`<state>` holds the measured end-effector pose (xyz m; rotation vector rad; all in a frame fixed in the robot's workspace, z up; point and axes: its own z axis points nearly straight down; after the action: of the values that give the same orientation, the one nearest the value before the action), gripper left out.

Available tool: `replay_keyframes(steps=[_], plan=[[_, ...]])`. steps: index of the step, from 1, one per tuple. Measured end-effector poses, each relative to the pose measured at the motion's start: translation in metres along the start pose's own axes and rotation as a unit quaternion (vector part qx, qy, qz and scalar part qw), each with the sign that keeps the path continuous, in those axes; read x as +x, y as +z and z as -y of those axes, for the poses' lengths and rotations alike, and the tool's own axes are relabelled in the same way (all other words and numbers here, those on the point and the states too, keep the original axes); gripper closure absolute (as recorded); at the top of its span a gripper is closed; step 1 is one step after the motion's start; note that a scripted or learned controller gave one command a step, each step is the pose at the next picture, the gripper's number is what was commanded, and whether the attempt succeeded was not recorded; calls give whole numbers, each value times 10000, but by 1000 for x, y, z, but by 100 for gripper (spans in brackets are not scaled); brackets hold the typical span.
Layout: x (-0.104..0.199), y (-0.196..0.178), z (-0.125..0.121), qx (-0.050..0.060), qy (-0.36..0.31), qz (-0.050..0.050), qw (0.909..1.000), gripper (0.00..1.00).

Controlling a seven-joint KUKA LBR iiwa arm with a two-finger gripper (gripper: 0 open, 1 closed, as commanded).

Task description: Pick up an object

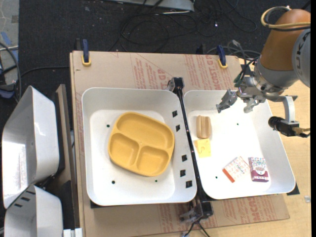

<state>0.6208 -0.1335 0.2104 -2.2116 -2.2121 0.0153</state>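
Observation:
The right bin [276, 152] holds a tan bread-like roll [203, 126] near its left wall, with a small yellow square piece [203, 147] just below it. Toward the bin's front right lie a white and orange packet [236, 168] and a small maroon packet [258, 169]. My gripper [237, 101] hangs over the far edge of the right bin, up and to the right of the roll. Its fingers [223, 102] are spread with nothing between them. The left bin [94, 147] carries a yellow divided plate [140, 143].
The grey arm with its orange band [284, 31] comes in from the upper right. A black divider strip [186, 132] runs between the two bins. Spare white bins [27, 137] stand off the bench to the left. Cables lie on the dark floor behind.

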Motion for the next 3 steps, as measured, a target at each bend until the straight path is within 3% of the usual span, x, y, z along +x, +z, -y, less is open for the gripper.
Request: replay_keyframes(steps=[1, 3], plan=[[0, -7, -2, -58, -11, 9, 10000, 0], [2, 116, -8, -32, -13, 3, 10000, 0]])
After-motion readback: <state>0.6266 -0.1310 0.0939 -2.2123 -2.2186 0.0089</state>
